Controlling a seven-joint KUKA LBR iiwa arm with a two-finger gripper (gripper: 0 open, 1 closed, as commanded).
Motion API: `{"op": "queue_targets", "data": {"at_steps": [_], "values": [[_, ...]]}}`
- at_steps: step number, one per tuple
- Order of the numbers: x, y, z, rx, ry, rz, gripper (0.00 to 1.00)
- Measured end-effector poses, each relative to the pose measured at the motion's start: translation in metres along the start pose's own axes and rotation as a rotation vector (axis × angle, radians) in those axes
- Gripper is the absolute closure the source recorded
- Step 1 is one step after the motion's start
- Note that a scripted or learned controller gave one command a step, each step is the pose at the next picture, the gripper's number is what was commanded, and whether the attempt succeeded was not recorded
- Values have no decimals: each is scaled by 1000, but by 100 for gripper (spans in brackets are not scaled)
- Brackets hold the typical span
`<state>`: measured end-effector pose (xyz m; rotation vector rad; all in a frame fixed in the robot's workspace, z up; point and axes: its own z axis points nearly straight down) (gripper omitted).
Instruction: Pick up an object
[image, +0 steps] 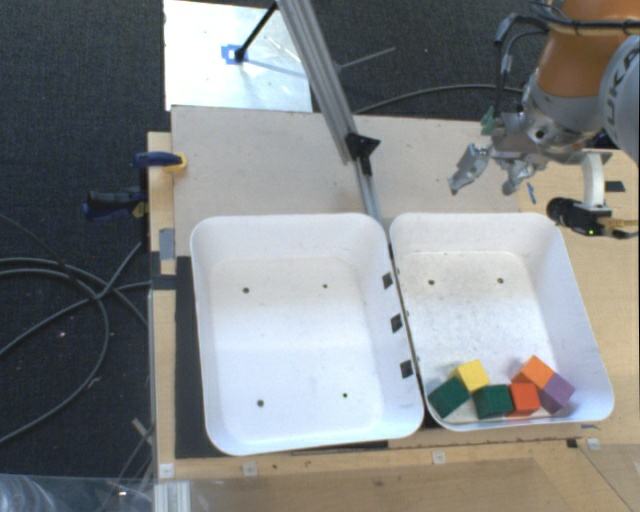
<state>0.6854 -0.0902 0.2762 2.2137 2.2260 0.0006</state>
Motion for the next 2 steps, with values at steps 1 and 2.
{"op": "queue_targets", "data": {"at_steps": [1,2], "values": [[-35,-78,6,4,-1,9,0],[-95,-91,-35,-4,-4,10,0]]}}
